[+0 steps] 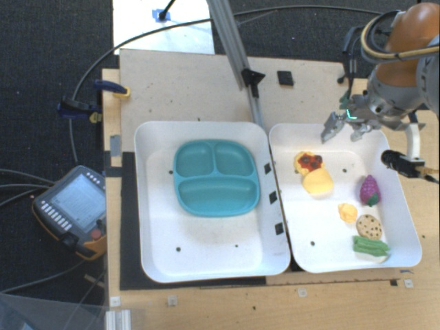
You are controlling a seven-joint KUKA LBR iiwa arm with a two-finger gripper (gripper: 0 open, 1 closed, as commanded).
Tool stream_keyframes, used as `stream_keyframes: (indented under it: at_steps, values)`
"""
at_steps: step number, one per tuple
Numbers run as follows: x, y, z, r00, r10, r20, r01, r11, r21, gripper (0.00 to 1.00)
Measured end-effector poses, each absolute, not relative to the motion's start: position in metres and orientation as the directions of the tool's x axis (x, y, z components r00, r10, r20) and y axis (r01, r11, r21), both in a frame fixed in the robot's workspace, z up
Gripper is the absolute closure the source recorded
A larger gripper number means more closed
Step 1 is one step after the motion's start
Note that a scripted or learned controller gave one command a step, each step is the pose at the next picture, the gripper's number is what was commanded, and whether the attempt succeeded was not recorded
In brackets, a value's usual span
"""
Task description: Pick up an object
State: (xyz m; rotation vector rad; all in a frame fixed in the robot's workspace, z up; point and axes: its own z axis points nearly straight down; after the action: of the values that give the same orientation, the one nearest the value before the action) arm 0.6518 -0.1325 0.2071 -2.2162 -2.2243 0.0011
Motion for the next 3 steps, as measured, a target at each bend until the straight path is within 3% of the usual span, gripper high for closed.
stream_keyframes:
  at_steps: [1, 3]
  values:
    - [0.653, -0.133, 0.209, -0.004, 1.0, 0.0, 1.0, 0.004, 0.002, 0.0]
    - [0.659, -0.13, 0.122, -0.005, 1.0, -0.001, 1.0, 0.005, 0.001, 0.0]
